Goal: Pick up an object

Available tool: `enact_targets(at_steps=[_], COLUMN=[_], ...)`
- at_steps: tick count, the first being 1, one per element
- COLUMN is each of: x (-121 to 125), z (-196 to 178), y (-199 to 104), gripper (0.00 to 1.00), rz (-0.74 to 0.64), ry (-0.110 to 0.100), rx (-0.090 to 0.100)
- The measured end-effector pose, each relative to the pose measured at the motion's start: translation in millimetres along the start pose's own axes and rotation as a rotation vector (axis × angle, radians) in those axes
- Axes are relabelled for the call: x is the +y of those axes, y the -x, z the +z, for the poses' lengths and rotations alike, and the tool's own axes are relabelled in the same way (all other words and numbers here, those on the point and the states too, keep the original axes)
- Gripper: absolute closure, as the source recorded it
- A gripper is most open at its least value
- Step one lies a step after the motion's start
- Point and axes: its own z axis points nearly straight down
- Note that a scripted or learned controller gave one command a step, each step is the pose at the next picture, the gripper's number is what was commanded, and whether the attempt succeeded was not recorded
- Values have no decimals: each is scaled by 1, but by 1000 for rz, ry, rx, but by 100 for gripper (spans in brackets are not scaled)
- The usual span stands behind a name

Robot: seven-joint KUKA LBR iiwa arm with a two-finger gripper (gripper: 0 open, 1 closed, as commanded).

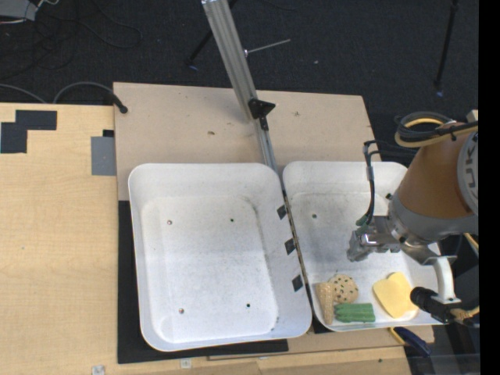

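Camera view | gripper (362, 246) hovering, grip state indeterminable | round speckled tan cookie (342, 289) lying at its seven o'clock, nearest pick.

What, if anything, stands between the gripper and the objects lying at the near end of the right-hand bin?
Nothing visible does. The gripper hangs over bare floor of the right bin, and the cookie, green block and yellow piece lie just nearer the camera with open floor between.
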Motion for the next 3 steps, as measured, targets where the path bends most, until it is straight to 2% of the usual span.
enact_targets(at_steps=[1, 2, 3], x=[1, 14, 24], z=[-53, -49, -60], y=[1, -43, -101], gripper=[100, 100, 100], rz=[-1, -4, -6], ry=[1, -5, -4], rx=[0, 2, 2])
